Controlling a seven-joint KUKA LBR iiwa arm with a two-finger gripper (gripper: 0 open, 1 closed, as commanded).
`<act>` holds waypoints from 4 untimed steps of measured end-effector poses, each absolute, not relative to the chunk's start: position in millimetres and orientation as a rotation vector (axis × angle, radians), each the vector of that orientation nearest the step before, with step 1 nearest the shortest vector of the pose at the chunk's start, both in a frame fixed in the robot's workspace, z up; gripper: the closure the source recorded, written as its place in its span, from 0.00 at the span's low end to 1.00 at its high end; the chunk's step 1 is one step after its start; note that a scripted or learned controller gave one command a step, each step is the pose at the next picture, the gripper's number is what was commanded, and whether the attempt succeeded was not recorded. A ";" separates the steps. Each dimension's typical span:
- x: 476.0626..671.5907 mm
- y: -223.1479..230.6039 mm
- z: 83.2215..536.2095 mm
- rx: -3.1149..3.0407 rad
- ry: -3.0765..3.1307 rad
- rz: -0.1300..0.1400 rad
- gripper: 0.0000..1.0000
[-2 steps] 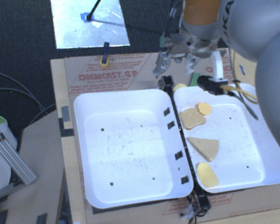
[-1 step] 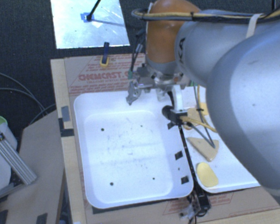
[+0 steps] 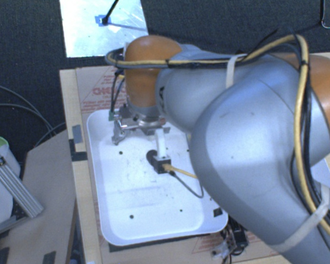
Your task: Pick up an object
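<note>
Little of the job is looking done from where I am standing: nothing is being lifted clear of the bench, and as far as I can judge the pick is not yet made. The grey arm [image 3: 254,148] is reaching in from the right, and its bulk is covering most of that side, so anything lying under it is hidden from me. The gripper [image 3: 130,126] is hanging below the orange band [image 3: 146,60], over the far end of the white bin [image 3: 122,226], close to the bin's back wall. It is looking low, near the bin floor, though I cannot tell whether it is touching the floor. I cannot tell whether it is open or closed either, because the wrist is blocking my view, and I am seeing nothing that I could call gripped. As for the object to be picked, I cannot say where it is lying. The open floor of the bin is showing me a few small dark specks [image 3: 132,217], too small to name, and whatever the gripper is going for is either beneath it or under the arm. So I am judging all of the work as left: closing on something, then raising it out of the bin.
</note>
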State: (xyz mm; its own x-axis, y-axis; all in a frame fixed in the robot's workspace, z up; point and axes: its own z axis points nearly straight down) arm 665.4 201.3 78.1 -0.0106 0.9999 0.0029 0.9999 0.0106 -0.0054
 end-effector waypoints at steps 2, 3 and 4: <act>669.9 235.1 97.1 -2.215 -2.231 -0.008 1.00; 670.8 228.5 241.1 -2.223 -2.228 -0.020 1.00; 608.3 230.4 287.9 -2.214 -2.228 -0.004 1.00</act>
State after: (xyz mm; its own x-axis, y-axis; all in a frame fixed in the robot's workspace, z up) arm 608.3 230.4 287.9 -0.0060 1.0000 0.0023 1.0000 0.0060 0.0016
